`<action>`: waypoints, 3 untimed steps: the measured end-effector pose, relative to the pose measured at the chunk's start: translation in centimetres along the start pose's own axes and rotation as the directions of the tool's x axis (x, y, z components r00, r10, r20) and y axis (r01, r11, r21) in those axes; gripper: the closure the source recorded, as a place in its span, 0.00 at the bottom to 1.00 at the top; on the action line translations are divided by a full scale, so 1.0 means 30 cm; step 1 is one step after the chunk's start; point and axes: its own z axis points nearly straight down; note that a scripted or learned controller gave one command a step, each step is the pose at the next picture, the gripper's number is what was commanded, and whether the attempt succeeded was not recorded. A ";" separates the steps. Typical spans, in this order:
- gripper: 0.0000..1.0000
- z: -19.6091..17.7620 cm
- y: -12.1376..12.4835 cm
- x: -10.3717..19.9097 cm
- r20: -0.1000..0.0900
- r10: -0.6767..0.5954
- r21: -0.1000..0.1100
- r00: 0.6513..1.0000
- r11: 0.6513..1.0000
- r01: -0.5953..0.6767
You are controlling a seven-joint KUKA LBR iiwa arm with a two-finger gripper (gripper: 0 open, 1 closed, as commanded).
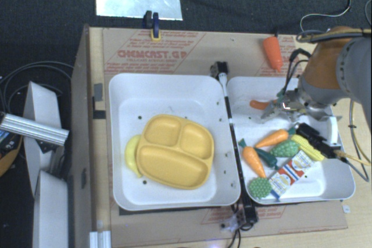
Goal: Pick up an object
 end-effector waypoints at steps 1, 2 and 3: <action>0.00 0.001 0.181 -0.090 0.000 -0.002 0.000 1.000 1.000 0.002; 0.00 -0.003 0.182 -0.173 -0.003 -0.002 0.002 1.000 1.000 0.002; 0.00 -0.002 0.182 -0.172 -0.002 -0.003 0.002 1.000 1.000 0.003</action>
